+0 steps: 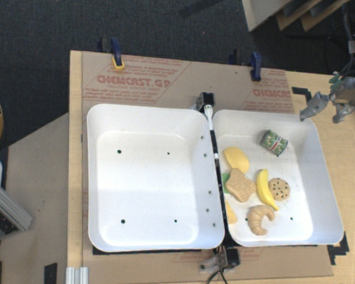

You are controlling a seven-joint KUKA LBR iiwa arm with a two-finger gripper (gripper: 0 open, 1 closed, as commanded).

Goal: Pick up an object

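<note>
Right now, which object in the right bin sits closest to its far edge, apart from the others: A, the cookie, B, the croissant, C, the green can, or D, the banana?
C: the green can lies alone near the far side of the right bin, while the other items cluster lower down.

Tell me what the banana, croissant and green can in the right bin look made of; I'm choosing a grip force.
Banana: likely molded plastic, given its uniform yellow and smooth, slightly glossy skin. Croissant: probably plastic or rubbery toy food, an even tan with molded ridges. Green can: looks like a small toy tin, plastic or metal, with a printed label; too small to settle.
</note>
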